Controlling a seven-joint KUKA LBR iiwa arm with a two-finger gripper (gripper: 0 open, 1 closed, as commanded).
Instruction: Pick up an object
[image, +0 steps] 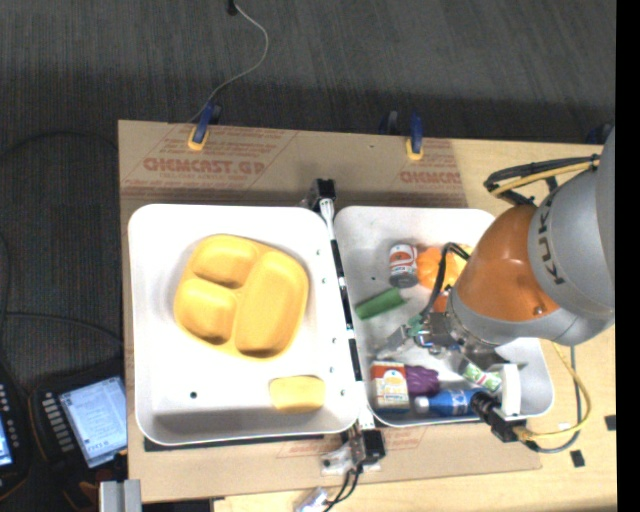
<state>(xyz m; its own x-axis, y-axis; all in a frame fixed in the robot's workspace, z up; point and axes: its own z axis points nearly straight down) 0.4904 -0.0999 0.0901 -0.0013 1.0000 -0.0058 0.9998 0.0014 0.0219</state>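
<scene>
Arm down among the clutter in the right bin (440, 222).
The gripper (432, 335) sits just right of a green marker (381, 303) lying slantwise beside it; I cannot tell how its tips stand.

The bench (560, 165) carries a brown sheet (215, 165) printed in red, held at its far edge by two clamps (205, 125), one blue-and-yellow and one yellow. Two white bins lie side by side on it: the left bin (150, 300) and the right bin (535, 395).
</scene>
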